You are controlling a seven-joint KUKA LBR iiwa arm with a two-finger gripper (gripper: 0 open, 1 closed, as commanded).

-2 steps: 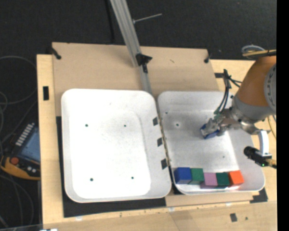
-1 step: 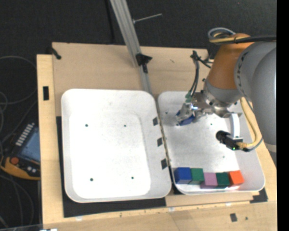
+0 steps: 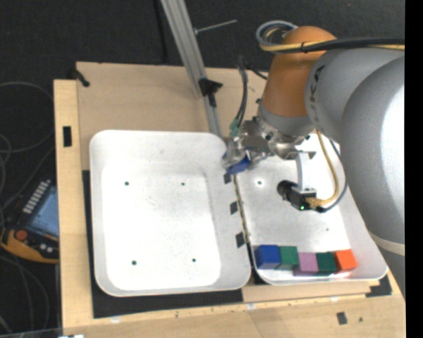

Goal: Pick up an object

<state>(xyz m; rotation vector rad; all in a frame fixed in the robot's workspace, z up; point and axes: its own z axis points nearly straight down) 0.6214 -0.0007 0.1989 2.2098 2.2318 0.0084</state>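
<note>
The gripper [image 3: 238,162] hangs over the divide between the left bin [image 3: 109,153] and the right bin [image 3: 338,220], a small blue block [image 3: 237,165] apparently pinched in its narrow jaws. The lift seems underway. Next comes a steady raise clear of the rim. Five blocks [image 3: 307,259] line the right bin's near edge.

Two white bins: left bin [image 3: 158,213] and right bin [image 3: 278,220]. Five blocks sit in a row: blue block [image 3: 267,255], green block [image 3: 289,256], purple block [image 3: 307,262], dark green block [image 3: 326,262], orange block [image 3: 346,259] (all in the right one).
</note>
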